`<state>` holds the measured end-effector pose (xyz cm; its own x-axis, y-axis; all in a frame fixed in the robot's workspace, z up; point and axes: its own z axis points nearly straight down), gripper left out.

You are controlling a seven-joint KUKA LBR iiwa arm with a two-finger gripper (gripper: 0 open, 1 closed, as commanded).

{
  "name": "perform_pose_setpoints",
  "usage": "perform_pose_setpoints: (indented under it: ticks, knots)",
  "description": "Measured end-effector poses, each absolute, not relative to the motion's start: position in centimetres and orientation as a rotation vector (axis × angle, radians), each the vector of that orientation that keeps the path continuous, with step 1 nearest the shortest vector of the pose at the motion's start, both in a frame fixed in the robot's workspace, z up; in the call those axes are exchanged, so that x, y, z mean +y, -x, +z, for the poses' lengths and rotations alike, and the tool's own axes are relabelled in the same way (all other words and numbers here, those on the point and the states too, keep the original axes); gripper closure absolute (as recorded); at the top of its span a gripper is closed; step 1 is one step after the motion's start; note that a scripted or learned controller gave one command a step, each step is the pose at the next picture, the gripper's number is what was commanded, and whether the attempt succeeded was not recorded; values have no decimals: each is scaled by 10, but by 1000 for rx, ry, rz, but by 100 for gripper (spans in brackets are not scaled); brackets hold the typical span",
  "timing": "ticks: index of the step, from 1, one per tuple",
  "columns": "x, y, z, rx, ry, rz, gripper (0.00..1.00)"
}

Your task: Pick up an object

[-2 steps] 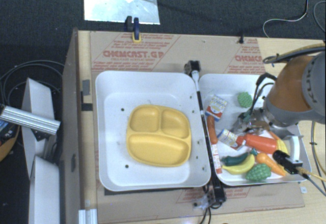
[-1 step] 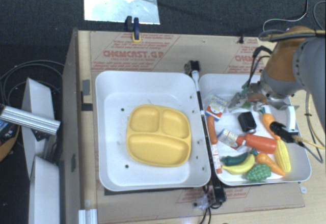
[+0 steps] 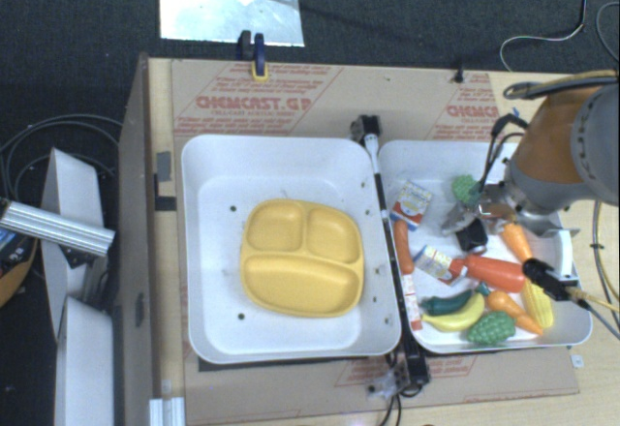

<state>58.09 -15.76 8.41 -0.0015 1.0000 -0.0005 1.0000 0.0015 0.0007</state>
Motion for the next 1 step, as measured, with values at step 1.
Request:
perform_pose_setpoints:
  ticks: [1]
  knots:
    - [-157, -582, 95, 2223, -2216, 3, 100]
